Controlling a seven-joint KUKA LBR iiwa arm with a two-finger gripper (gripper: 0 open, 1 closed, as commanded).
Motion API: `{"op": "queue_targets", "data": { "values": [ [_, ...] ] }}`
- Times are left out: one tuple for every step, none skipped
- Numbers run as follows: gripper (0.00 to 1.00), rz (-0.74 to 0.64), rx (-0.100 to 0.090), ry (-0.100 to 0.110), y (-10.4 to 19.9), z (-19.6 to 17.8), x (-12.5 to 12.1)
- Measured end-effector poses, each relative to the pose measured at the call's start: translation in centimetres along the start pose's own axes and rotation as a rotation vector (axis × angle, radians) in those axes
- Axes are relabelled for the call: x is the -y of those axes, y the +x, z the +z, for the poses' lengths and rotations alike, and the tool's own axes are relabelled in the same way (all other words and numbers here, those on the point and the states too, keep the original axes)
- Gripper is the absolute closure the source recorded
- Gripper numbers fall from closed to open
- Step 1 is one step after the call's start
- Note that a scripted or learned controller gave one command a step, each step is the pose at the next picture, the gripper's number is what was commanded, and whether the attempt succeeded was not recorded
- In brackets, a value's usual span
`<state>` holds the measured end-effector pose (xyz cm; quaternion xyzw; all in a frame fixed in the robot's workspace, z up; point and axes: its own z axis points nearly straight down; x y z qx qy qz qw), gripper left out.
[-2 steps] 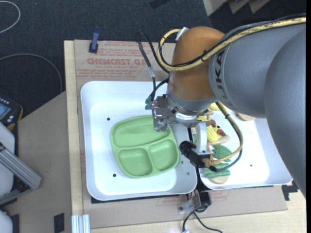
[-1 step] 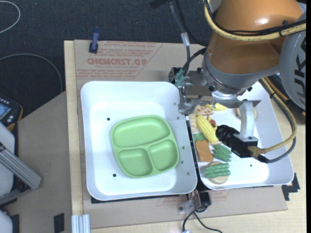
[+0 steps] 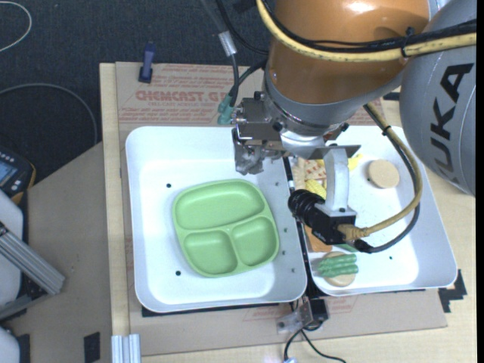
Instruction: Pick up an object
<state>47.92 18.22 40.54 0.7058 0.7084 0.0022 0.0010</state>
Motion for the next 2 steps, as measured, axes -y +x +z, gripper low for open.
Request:
{"op": "queue_targets", "data": {
  "values": [
    [1.00,0.009,0.005,0.013,-5.7,7.5,-1.0],
    [1.00,0.004,0.002,0.003,-5.4,6.1,-1.1]
  ]
}}
